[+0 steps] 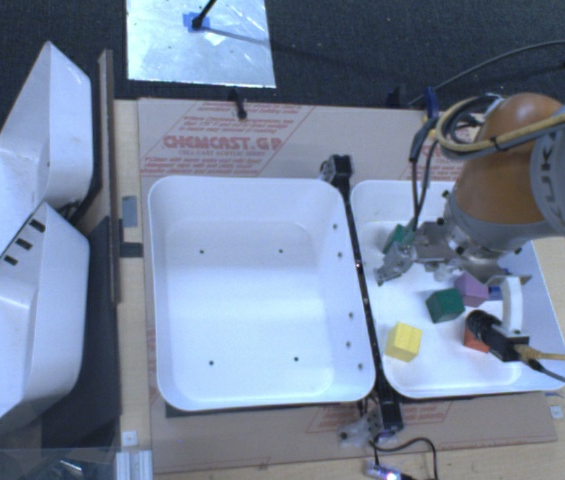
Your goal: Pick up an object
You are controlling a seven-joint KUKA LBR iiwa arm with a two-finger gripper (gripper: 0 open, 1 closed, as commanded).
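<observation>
**No object lifted yet; gripper low in the right bin**

The pick is judged to be at an early stage. Nothing is seen being carried, and every loose piece lies on the floor of the right-hand shallow white bin (432, 370). The grey metal gripper (394, 261) is placed low over the left part of that bin, close to the divide with the left-hand shallow white bin (252, 298).

A small dark teal piece (397, 236) is seen just beside the gripper, at its upper edge. Whether it is touched or gripped cannot be told, because the metal parts there blur together. For the same reason it cannot be told whether the gripper is spread or pressed together.

A green cube (444, 305) and a pale purple block (473, 289), touching or nearly so, lie near the gripper on its right. A yellow cube (403, 341) is set apart, nearer the front wall. A small orange piece (474, 344) is partly hidden further right.

By this judgement the whole task is left: a closure on one piece and a lift clear of the bin.
</observation>
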